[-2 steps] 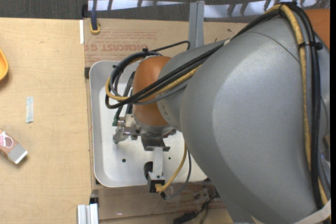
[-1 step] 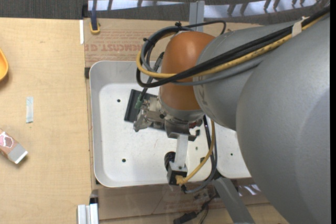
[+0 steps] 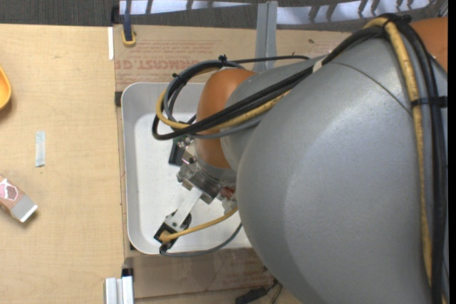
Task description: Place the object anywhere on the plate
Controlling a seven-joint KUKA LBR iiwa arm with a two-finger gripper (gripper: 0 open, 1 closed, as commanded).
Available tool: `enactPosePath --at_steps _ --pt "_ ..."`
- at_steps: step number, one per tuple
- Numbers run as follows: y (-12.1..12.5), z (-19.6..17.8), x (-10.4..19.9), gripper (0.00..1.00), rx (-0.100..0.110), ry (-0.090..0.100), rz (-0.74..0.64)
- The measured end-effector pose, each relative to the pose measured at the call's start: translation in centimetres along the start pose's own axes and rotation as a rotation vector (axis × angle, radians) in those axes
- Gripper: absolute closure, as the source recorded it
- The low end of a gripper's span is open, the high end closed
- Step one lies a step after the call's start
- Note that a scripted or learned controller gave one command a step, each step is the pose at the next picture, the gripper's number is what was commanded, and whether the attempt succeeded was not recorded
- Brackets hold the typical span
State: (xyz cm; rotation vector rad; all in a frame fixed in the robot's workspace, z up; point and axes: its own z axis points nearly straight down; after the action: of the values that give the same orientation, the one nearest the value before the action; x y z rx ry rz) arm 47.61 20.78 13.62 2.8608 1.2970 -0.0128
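My arm [image 3: 342, 153] covers most of the right side and reaches down into the white bin [image 3: 139, 153]. Its orange band [image 3: 217, 107] sits above the wrist. The gripper [image 3: 194, 176] hangs low over the bin's middle, mostly hidden by the wrist. A small red bit [image 3: 228, 191] peeks out at the arm's edge beside the gripper; what it is cannot be told. The arm hides the bin's right part.
Wooden bench lies left of the bin. On it are an orange rim [image 3: 3, 90] at the far left edge, a small grey strip [image 3: 40, 149] and a pink and white packet [image 3: 16, 200]. Cardboard [image 3: 178, 60] lies behind the bin.
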Motion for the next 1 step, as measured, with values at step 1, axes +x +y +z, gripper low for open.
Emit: enactPosePath --at_steps 1 --pt "-0.11 4.60 2.52 0.00 -0.001 0.001 0.274"
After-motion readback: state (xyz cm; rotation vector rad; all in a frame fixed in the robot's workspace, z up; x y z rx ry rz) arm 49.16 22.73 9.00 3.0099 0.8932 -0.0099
